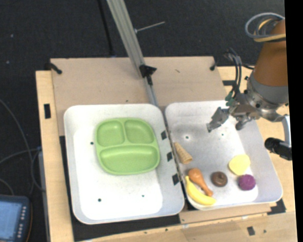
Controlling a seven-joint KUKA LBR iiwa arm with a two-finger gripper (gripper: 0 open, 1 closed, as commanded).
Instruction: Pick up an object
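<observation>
Bench with two shallow white bins side by side. Left bin [84,197]: one green divided plate [127,146], three compartments. Right bin [202,115]: ice-cream cone [182,152] by the left wall; along the front edge a banana [200,195], an orange drumstick-shaped toy [199,180] touching it, a brown doughnut [219,178], a yellow lemon-like piece [240,164] and a purple ball [246,182]. Gripper [227,120]: poised over the bare rear part of the right bin, fingers spread, nothing between them. All candidate objects lie toward the front of the bin from it; the lemon-like piece and doughnut look nearest. Cone's long axis runs rear to front, narrow tip rearward; the banana lies diagonally along the front-left corner.
</observation>
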